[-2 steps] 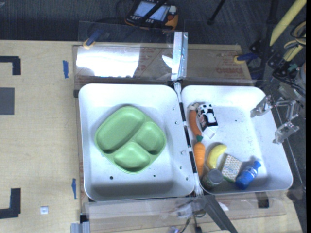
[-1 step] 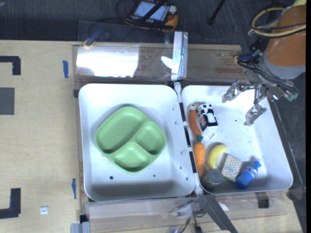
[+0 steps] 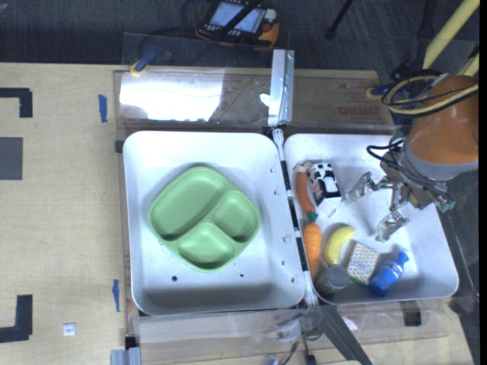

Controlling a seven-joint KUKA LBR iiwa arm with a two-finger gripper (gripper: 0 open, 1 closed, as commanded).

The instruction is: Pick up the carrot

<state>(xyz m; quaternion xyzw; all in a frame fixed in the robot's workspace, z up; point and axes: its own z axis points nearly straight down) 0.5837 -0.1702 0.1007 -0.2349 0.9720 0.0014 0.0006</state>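
Observation:
The orange carrot (image 3: 312, 248) lies along the left wall of the right bin (image 3: 434, 242), pointing towards the front. My gripper (image 3: 377, 204) hangs over the middle of that bin, to the right of the carrot and a little further back, clear of it. Its two metal fingers (image 3: 359, 188) are spread open with nothing between them. The orange-banded wrist (image 3: 445, 135) stands above the bin's back right corner.
Close around the carrot are a yellow lemon (image 3: 338, 242), a reddish sausage-shaped item (image 3: 304, 191), a black-and-white box (image 3: 326, 181), a grey can (image 3: 332, 278), a patterned block (image 3: 361, 261) and a blue bottle (image 3: 389, 272). A green divided plate (image 3: 204, 215) sits in the left bin (image 3: 144, 280).

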